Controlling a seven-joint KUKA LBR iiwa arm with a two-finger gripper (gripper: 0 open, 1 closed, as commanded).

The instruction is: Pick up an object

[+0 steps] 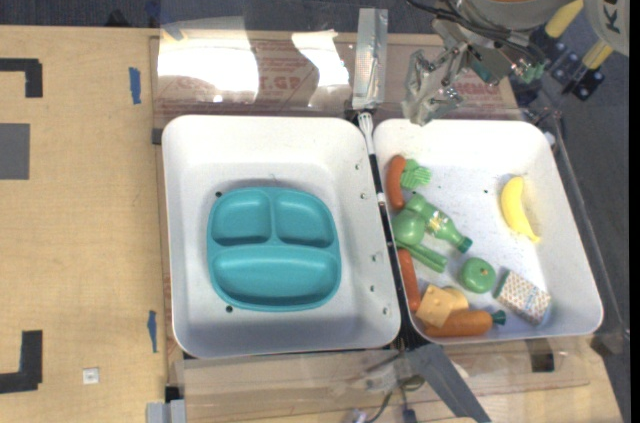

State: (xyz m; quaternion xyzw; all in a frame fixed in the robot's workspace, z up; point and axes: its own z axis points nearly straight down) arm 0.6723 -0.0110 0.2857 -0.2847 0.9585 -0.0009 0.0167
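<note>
While the gripper (432, 96) hangs above the right bin's (575, 211) far rim, fingers apparently spread and empty, no object is held. Recommend descending squarely over the isolated banana (517, 207), clear of the clutter.

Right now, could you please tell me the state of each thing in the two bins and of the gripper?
Gripper: above the right bin's far edge, holding nothing.
Teal tray: flat in the left bin, compartments bare.
Banana: lying alone by the right wall.
Green bottle: lying on its side.
Carrot: lying along the left wall.
Green ball: resting near the patterned block.
</note>
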